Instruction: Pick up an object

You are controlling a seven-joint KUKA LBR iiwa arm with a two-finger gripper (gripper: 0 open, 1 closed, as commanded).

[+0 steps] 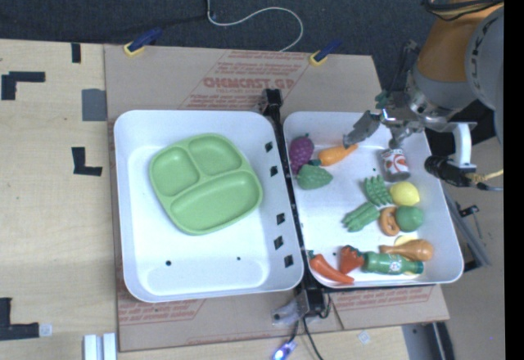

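Carrot (337,155), a small orange toy, looked the likeliest pick. It lay on the floor of the right bin (438,186) near its far wall, just beside the nearer fingertip of the gripper (374,139). Its long axis ran roughly across the bin, the end toward the arm a little farther from the camera. It lay flat, and which end was the tip was too small to tell.

The gripper's two fingers were spread apart, with only white bin floor between them, so nothing was held. It hung over the far end of the bin, probably because the program had aimed it at the loose space between the carrot and a small red-and-white can (395,162), which stood just on the other side. To my eye the fingers straddled neither piece, and a closing there would likely have caught nothing.

A purple grape cluster (300,149) and a green leafy toy (313,177) crowded the carrot's other end against the divider, leaving little room for a finger on that side. Farther down sat a yellow lemon (404,193) and a green bottle (393,264). The left bin (135,211) carried a green divided plate (206,182), well apart from it all.
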